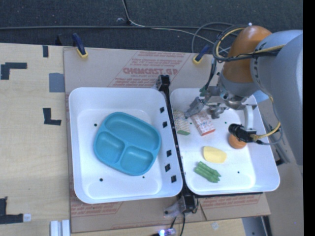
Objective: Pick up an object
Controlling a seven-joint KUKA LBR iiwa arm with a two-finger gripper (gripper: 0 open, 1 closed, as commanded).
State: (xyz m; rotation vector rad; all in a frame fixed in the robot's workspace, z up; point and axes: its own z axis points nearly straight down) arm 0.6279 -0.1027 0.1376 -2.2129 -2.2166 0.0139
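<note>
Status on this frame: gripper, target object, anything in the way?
Gripper low over right bin, at small carton; grasp unconfirmed. Yellow piece, green beans, orange item lie apart. Blue tray in left bin.

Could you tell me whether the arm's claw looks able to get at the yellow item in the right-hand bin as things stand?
Probably yes. The yellow item lies by itself on the right bin floor, with nothing on top of it. The claw hovers just above it in the picture, and the green beans lie apart.

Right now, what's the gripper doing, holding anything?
Gripper: over the right bin, above a small carton; whether it is open or shut cannot be told.
</note>
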